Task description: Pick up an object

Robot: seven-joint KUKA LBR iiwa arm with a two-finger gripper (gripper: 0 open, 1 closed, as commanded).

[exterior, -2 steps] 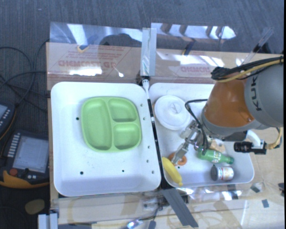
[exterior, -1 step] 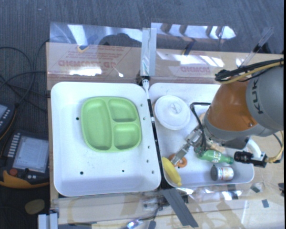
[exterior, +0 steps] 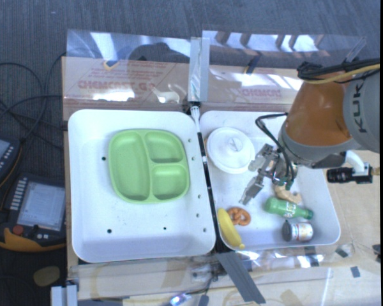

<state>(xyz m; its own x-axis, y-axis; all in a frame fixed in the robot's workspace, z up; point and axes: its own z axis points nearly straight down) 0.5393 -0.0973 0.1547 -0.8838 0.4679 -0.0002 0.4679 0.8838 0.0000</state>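
Two shallow white bins sit side by side on a bench, seen from above at a slant. The left bin (exterior: 89, 234) is the larger shape in view and holds a light green divided plate (exterior: 149, 165) with three compartments, lying flat near the bin's centre. The right bin (exterior: 329, 222) holds everything else.

The grey robot arm (exterior: 322, 123), with its broad orange band, reaches in from three o'clock and covers the right bin's upper right part. Its gripper (exterior: 258, 177) hangs over the middle of the right bin, pointing toward seven o'clock. The jaws stand slightly parted with only bare bin floor between them; they have hold of nothing.

At eleven o'clock from the gripper lies a round white lid (exterior: 230, 148), close beside it. At four o'clock from the gripper a green bottle (exterior: 288, 208) lies on its side, near but apart. Just below the bottle, at five o'clock, a small metal can (exterior: 298, 231) lies on its side by the bin's front wall. At seven o'clock a yellow banana (exterior: 227, 229) curves along the bin's front left corner, with a small brown pretzel (exterior: 240, 217) touching its right side.
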